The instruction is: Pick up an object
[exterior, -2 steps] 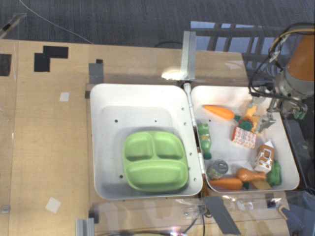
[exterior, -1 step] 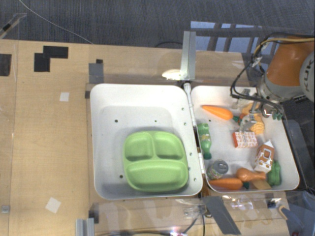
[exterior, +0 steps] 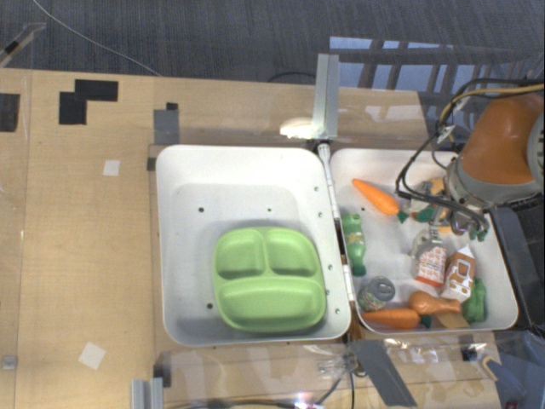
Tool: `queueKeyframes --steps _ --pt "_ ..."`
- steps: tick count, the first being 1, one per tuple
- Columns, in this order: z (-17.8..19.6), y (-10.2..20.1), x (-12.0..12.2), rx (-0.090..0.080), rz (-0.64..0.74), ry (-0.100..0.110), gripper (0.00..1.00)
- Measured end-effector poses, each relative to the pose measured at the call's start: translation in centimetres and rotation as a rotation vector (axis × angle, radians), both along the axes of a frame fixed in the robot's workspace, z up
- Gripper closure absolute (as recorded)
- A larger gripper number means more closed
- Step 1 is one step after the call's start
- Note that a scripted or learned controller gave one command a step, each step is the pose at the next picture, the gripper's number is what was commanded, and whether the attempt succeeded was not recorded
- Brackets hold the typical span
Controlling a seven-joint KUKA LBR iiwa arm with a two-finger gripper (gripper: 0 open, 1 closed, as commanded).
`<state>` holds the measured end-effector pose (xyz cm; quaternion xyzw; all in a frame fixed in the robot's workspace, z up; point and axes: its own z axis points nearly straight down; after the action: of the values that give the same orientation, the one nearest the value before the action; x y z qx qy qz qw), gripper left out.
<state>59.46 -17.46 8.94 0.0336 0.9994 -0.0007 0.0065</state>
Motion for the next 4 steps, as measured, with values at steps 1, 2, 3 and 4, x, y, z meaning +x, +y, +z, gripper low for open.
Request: queueKeyframes --steps 1,2,3,4 --pt "-0.1 7.2 5.9 0.004 0.051 0.000 0.00" --pt "0.0 6.4 3.2 0.000 0.049 0.000 0.00" --pt "0.2 3.9 -7.2 -0.002 0.034 -0.003 0.00" --pt "0.2 8.9 -5.3 -0.001 0.047 -0.008 0.00"
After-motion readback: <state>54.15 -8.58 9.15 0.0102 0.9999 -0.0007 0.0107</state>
